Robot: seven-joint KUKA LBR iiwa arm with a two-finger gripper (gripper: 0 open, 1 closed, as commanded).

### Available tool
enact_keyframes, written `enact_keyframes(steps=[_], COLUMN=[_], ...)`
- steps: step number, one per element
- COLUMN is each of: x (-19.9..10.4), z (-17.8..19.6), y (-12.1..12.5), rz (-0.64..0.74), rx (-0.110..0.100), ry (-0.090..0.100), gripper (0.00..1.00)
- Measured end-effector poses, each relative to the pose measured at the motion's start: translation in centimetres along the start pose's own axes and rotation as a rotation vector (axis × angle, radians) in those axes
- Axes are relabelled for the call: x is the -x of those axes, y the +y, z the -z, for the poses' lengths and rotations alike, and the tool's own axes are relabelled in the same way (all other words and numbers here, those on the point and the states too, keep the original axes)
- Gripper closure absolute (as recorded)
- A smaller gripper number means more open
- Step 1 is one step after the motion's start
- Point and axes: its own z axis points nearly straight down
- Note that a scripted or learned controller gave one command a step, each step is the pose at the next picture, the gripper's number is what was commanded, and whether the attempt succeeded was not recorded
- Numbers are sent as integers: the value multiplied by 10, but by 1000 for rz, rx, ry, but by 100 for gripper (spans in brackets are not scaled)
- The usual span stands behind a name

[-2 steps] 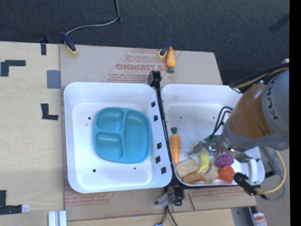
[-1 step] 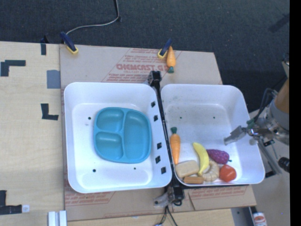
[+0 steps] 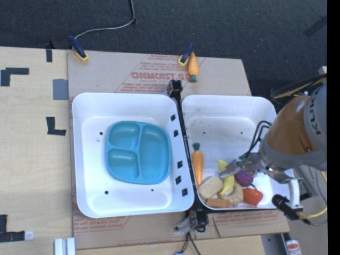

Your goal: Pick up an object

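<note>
Several toy foods lie in the near part of the right bin (image 3: 228,110): an orange carrot (image 3: 198,165), a tan bread piece (image 3: 210,187), a yellow banana (image 3: 228,184), a purple item (image 3: 244,178), a red tomato (image 3: 253,196) and an orange sausage-shaped piece (image 3: 219,202). My gripper (image 3: 232,168) reaches in from the right, low over this pile, its grey fingers just above the banana and beside the purple item. I see nothing clearly held between them.
The left bin (image 3: 87,142) holds a blue divided plate (image 3: 139,152). Another toy carrot (image 3: 193,67) lies on the cardboard behind the bins. Black clips (image 3: 175,87) join the bins along the middle. The arm's orange band (image 3: 289,129) hangs over the right bin's right edge.
</note>
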Motion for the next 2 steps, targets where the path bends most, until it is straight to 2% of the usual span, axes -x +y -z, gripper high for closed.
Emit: enact_keyframes(steps=[1,2], x=[0,-91], z=[10,98], y=[0,20], rz=[0,1], rx=[0,-3], ry=[0,1], gripper=[100,100])
